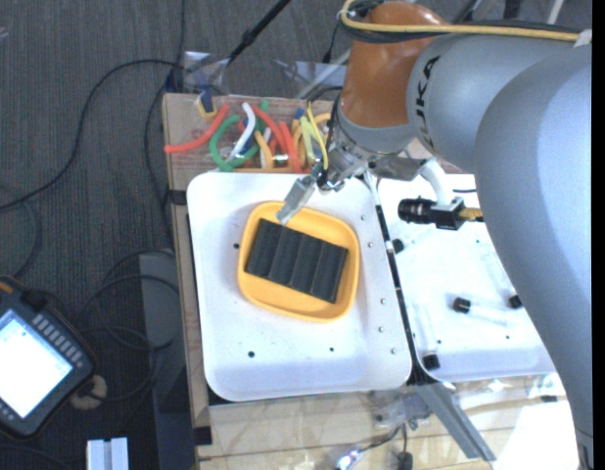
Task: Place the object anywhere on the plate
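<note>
A yellow square plate lies in the left white bin, towards its back. On the plate rests a dark grey ridged block, lying flat and covering most of the plate's middle. My gripper reaches down and to the left from the orange-banded wrist, and its tip hangs over the plate's back rim, right at the block's back left corner. Whether it touches the block is unclear. Nothing shows in its grasp.
The right white bin holds two small black bits. A tangle of coloured cables lies behind the left bin. The grey arm looms over the right bin. A teach pendant sits on the floor at left.
</note>
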Available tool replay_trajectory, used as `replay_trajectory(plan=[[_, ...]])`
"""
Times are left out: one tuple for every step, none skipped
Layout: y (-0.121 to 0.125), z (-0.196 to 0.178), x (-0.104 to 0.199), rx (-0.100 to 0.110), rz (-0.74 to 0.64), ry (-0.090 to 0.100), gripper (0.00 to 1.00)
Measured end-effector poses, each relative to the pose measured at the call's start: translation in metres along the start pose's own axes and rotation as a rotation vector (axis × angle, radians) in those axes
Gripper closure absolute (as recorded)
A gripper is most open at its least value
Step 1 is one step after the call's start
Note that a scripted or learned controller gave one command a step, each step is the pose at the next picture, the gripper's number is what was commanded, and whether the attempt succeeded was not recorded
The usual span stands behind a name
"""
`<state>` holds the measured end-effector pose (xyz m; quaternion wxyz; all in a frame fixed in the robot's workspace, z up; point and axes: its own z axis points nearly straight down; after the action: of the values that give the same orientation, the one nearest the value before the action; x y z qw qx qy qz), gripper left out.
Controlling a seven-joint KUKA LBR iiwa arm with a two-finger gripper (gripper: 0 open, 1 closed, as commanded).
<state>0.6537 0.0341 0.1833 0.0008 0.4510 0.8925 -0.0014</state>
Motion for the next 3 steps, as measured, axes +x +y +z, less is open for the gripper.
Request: replay_trajectory(plan=[[0.043,-0.011,0.043,-0.002,0.018,0.002,0.00],[0.072,-0.061,0.073,-0.003,-0.019,0.001,0.00],[0.069,-0.075,0.072,-0.002,-0.029,-0.001,0.00]])
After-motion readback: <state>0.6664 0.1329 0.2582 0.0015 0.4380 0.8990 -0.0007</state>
